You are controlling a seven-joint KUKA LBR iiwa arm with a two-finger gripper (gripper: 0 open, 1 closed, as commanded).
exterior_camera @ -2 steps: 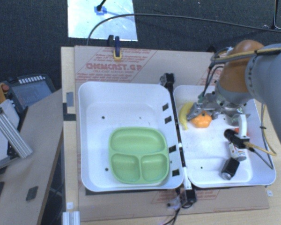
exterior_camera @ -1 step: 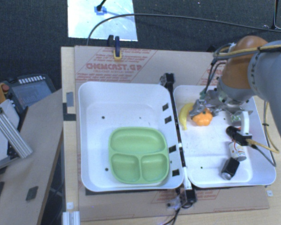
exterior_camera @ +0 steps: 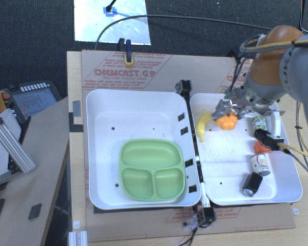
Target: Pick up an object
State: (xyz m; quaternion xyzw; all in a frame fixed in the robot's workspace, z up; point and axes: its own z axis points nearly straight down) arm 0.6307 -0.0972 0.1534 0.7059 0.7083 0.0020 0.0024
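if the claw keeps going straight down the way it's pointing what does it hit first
Most likely the orange fruit: the claw sits right above it in the right bin, with the banana just beside it. Depth is hard to judge from this slanted view, so the claw may already be touching it.

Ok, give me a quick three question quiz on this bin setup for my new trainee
1. True or false: the green divided tray lies in the left bin.
2. Which object lies nearest the tool? A) black cylinder B) orange fruit C) small can
3. Fill in: the banana lies near the ___ edge of the right bin.

Key: 1 true; 2 B; 3 left.
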